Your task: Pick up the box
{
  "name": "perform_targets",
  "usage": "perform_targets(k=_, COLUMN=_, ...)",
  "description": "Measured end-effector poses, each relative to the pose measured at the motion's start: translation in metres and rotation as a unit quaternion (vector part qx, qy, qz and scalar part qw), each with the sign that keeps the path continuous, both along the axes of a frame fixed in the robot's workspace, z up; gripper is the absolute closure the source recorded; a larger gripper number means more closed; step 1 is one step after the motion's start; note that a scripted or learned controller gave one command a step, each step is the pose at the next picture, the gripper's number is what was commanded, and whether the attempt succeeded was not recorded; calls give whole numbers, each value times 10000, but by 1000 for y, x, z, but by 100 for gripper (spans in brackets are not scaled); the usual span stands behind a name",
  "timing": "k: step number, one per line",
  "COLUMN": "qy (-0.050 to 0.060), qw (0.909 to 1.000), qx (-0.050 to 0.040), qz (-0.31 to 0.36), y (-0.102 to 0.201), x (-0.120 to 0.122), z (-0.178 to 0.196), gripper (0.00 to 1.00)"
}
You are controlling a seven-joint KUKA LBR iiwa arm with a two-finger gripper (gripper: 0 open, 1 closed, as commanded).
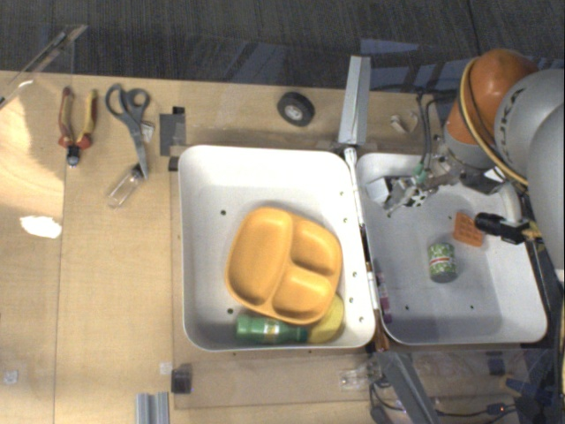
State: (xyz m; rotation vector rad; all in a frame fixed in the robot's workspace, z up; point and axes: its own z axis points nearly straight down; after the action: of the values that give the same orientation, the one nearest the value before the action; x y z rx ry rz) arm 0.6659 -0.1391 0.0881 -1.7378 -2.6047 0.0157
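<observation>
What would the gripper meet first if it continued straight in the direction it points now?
The gripper points toward the left wall of the right bin, at its upper-left corner. Probably it would meet that wall or the floor there first; depth is unclear. The box lies behind it.

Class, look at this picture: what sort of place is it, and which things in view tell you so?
Probably a robotics lab or workshop bench. A robot arm reaches over two white bins, and hand tools lie on the wooden bench: scissors, pliers and a roll of tape.
</observation>
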Motion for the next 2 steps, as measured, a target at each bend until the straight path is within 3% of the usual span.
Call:
perform_targets(k=1, qy=12, qw=9979, qx=-95, qz=-640, y=26, x=-7, z=-1, gripper=0)
perform_targets(k=2, qy=-115, qw=9980, qx=2, qz=-614, y=-14, x=-75, z=54, gripper=0)
